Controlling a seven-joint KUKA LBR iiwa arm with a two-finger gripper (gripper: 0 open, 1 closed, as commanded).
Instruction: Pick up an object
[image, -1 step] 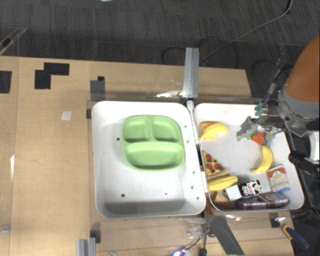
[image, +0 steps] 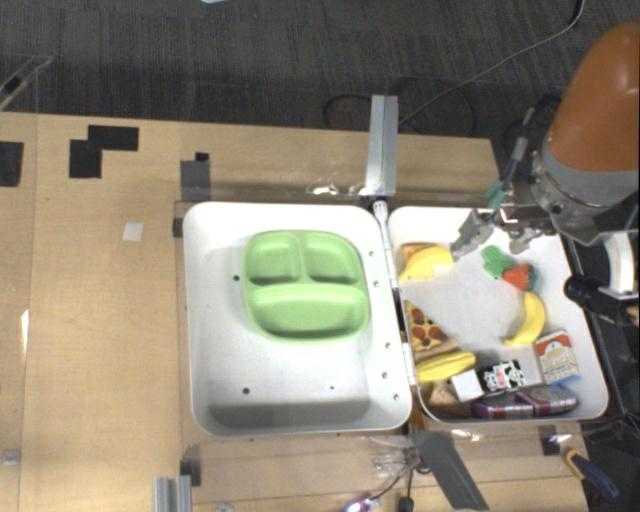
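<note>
My gripper (image: 492, 243) hangs over the far part of the right bin (image: 598, 398), reaching in from the right. Its two fingers stand apart with nothing between them, so it is open. Just below it lie a green and red toy vegetable (image: 503, 266) and a white cloth (image: 466, 300). Around the cloth are a yellow toy (image: 424, 262), a banana (image: 531, 318), a pizza slice (image: 424, 329), a yellow piece (image: 444, 364), a small black-and-white carton (image: 503, 376), an orange-and-white carton (image: 555, 357) and a dark purple packet (image: 524, 403).
The left bin (image: 215, 300) holds a green divided plate (image: 305, 283). A metal post (image: 382, 140) stands behind the wall between the bins. The arm's orange band (image: 605, 90) and grey wrist loom over the right bin's far right corner.
</note>
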